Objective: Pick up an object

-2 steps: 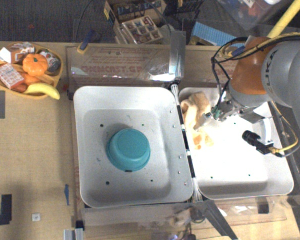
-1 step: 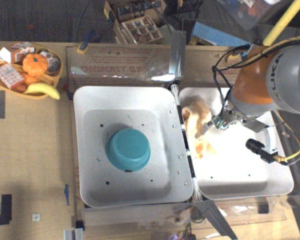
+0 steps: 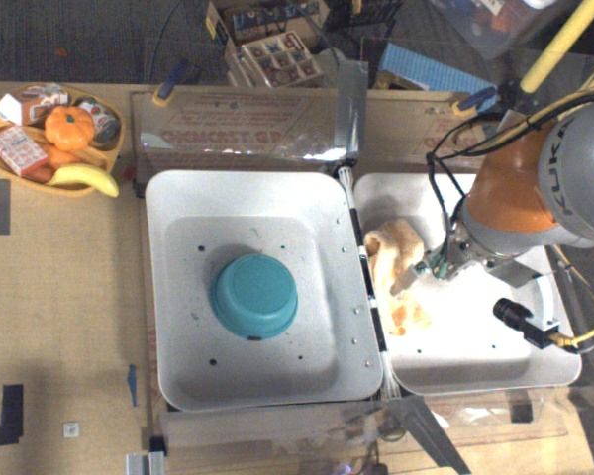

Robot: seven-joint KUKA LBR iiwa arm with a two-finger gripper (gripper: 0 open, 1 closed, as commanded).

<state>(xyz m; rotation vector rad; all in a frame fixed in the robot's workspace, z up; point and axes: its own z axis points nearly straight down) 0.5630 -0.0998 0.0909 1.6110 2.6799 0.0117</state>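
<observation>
1. The task's thing is a tan, soft-looking lump in the right bin, at that bin's left side by the divider; its long axis runs roughly up and down the view, slightly slanted.
2. A paler orange scrap lies just below it on the bin floor.
3. The end effector sits just right of the lump, touching or nearly so; whether its tips are spread or pressed together cannot be told.
4. The left bin holds a teal bowl, upside down, near its middle.
5. Part of the arm's grey shell shows the letters "KU".
6. The tabletop is tan wood; a dish of toy fruit sits at its far left corner.
7. Behind the bins lie cardboard, boxes and cables.
</observation>
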